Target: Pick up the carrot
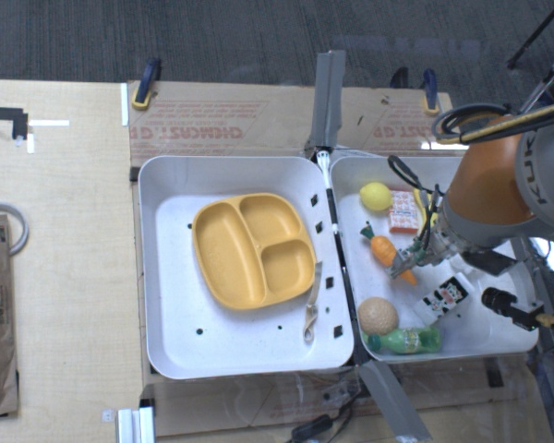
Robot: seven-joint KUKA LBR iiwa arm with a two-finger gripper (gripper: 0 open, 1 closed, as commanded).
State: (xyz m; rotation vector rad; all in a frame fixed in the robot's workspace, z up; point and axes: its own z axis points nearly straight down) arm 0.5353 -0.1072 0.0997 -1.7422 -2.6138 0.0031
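The carrot is small and orange with a green top, and it lies in the right bin below the lemon. My gripper comes down from the orange-banded wrist at the right. Its tip sits right at the carrot's lower right end, touching or nearly touching it. The wrist hides the tip, and the carrot rests on the bin floor.
A yellow lemon and a red-and-white box lie above the carrot. A tan ball, a green bottle and a black-and-white item lie below it. The left bin holds a yellow divided plate.
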